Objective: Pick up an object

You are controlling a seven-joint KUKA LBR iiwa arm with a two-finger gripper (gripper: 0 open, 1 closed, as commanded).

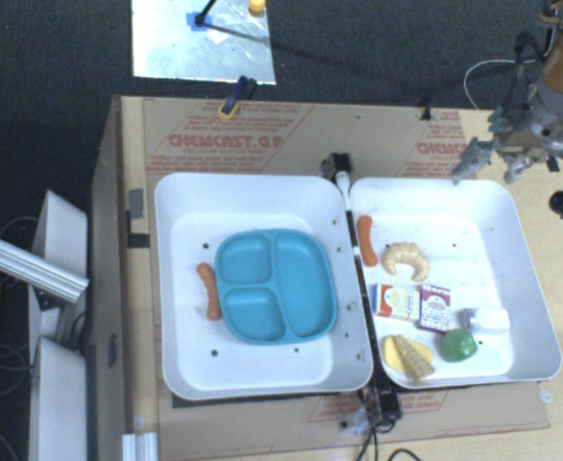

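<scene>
Left bin: blue divided tray, hot dog touching its left edge. Right bin: croissant, second hot dog, two small boxes, green item. Gripper at upper right above right bin's top rim, fingers spread, pinching nothing.

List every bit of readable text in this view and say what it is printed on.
"CHEMCAST G.P": red print, repeated, on the brown protective sheet under the bins; the last letters are uncertain, and the copy at upper right is too faint.
White and red carton in the right bin: print too small to read.
Red and white packet beside it: print too blurred to read.
</scene>
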